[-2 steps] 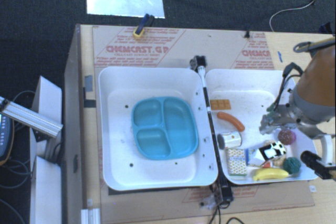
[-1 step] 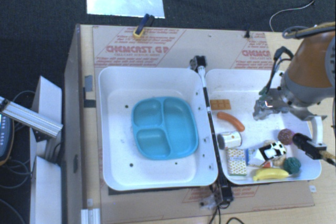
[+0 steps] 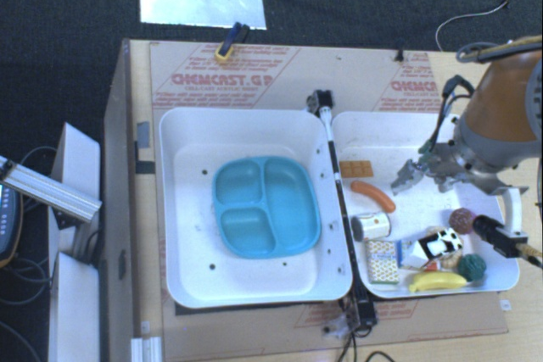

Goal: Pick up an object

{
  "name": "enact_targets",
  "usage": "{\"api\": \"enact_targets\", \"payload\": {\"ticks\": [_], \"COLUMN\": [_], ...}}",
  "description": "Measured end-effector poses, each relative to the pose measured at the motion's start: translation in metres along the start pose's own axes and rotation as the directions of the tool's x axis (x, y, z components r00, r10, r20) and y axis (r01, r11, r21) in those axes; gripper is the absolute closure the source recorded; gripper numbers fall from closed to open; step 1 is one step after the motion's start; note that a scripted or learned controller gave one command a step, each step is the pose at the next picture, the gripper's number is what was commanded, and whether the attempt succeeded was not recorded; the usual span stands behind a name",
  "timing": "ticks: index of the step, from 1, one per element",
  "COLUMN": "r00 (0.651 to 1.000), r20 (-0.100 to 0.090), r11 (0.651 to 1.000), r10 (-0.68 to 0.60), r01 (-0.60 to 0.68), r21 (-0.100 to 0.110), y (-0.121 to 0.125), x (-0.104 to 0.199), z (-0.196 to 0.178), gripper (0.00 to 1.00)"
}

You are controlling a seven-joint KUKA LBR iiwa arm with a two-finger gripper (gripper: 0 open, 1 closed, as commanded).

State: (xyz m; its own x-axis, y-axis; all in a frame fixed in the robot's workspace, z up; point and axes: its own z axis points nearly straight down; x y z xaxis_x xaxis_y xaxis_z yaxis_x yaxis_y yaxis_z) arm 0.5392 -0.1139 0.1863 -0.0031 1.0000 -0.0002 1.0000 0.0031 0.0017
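In the camera view my gripper (image 3: pixel 405 175) hangs over the far part of the right bin (image 3: pixel 386 125) with its fingers slightly parted and nothing between them. The orange carrot (image 3: pixel 373 196) lies just left of and nearer than the fingertips, close but apart from them. Nearer still lie a white can (image 3: pixel 372 225), a checked packet (image 3: pixel 383 260), a black-and-white cow toy (image 3: pixel 441 244) and a yellow banana (image 3: pixel 438 281), while the left bin (image 3: pixel 191 131) holds a blue divided plate (image 3: pixel 265 206).
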Motion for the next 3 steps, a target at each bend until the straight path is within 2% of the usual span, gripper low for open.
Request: {"api": "enact_targets", "payload": {"ticks": [1, 2, 3], "r00": [1.000, 1.000, 1.000], "r20": [-0.001, 0.000, 0.000], "r11": [1.000, 1.000, 1.000], "r10": [0.000, 0.001, -0.001], "r01": [0.000, -0.001, 0.001], "r21": [0.003, 0.002, 0.000], "y": [0.022, 0.006, 0.041], "x": [0.014, 0.020, 0.020], "z": [0.065, 0.103, 0.102], "gripper": [0.00, 0.00, 0.00]}}
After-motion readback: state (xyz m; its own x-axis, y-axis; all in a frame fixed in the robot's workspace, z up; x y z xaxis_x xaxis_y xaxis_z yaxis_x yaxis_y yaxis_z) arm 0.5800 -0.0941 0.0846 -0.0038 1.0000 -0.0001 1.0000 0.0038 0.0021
